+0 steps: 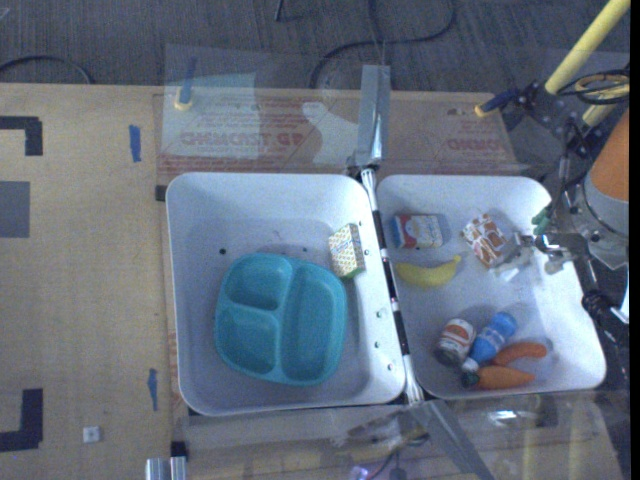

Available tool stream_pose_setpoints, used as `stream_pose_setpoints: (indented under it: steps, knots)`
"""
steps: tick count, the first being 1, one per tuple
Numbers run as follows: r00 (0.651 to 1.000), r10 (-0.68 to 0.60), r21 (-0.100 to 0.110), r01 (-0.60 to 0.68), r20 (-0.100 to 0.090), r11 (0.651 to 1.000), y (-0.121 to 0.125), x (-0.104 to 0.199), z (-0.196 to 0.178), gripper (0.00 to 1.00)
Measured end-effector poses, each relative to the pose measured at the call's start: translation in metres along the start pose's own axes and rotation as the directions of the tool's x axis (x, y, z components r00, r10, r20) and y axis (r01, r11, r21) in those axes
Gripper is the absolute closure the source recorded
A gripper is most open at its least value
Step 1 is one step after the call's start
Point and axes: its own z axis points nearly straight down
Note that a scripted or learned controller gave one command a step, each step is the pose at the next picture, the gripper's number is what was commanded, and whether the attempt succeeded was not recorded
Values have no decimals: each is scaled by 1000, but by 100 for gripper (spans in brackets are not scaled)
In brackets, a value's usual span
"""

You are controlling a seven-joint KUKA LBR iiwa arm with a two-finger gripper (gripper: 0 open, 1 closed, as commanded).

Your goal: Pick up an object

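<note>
Now, gripper (pixel 527 251) beside red-and-white packet (pixel 484 238), right bin (pixel 570 368), grip state unclear.

Even, cool overhead light; soft, slightly grainy picture.
The 2 shallow white plastic bins (pixel 268 200) look pale bluish, shadows faint, and clear plastic sheeting (pixel 500 433) glares mildly below.

Counter (pixel 80 268): tan wooden surface, marked with black tape corners (pixel 25 133) and short blue tape strips (pixel 134 143). Floor (pixel 150 18) beyond the far edge: dark grey carpet, black cables (pixel 410 8) looping across it. Lighting even; clear plastic sheet (pixel 260 118) shows glare at the counter's far edge.
</note>
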Motion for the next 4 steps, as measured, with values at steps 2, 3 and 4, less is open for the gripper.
stream_pose_setpoints:
  steps: [2,3,4]
  knots:
    - [999,-54,-9,54,5,998,72,-1,90,100]
    - [994,106,-2,-106,2,994,74,14,-29,100]
    - [994,106,-2,-106,2,994,75,14,-29,0]
